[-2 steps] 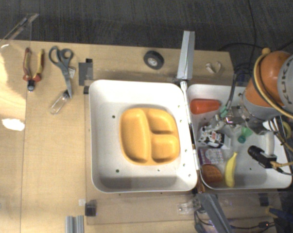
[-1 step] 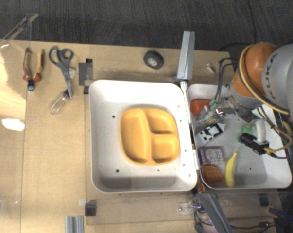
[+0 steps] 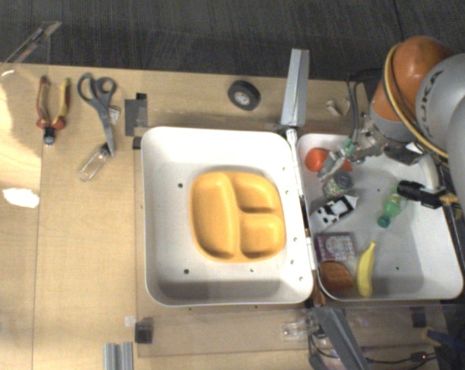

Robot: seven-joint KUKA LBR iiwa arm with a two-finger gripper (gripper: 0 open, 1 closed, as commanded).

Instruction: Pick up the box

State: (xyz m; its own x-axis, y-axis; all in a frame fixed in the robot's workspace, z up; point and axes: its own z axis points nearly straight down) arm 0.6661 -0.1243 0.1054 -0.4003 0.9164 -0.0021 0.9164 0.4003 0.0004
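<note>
A small black-and-white box (image 3: 334, 209) lies tilted near the left wall of the right bin (image 3: 440, 284). A flat purple packet-like box (image 3: 336, 247) rests just in front of it. My gripper (image 3: 345, 160) hangs low over the bin's back left part, behind the black-and-white box and apart from it. It is right beside a red-orange ball (image 3: 315, 159) and just above a small grey round thing (image 3: 340, 182). Nothing can be made out in the gripper's grasp.
The left bin (image 3: 163, 276) holds a yellow divided plate (image 3: 236, 213). The right bin also has a green bottle (image 3: 388, 210), a banana (image 3: 365, 268) and a brown round item (image 3: 337, 276). Scissors (image 3: 101, 106), pliers (image 3: 51, 106) and a tape roll (image 3: 244, 94) lie on the bench.
</note>
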